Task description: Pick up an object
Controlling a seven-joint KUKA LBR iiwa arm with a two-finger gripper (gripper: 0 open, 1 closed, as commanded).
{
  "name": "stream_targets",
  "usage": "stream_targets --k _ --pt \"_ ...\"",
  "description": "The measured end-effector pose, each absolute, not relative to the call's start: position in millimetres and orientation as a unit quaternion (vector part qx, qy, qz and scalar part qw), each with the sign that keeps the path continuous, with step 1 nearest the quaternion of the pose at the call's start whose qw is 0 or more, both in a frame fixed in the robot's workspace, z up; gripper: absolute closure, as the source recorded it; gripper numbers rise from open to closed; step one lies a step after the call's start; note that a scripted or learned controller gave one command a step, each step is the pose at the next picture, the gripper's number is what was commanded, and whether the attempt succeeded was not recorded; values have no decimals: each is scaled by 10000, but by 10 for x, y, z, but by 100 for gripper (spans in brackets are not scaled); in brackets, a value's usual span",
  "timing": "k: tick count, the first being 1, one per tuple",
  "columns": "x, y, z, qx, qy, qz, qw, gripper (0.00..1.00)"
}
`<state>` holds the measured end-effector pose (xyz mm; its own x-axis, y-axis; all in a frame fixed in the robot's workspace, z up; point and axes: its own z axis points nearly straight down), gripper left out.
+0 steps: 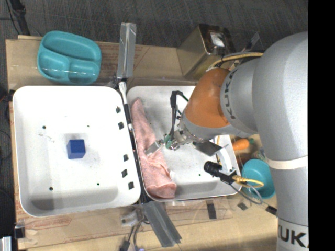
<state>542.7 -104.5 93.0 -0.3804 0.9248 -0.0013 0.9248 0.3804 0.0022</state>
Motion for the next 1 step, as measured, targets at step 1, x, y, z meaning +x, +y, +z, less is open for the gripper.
stream_targets --k 1 --pt "5773 -995 931 5464 8375 1 7 0"
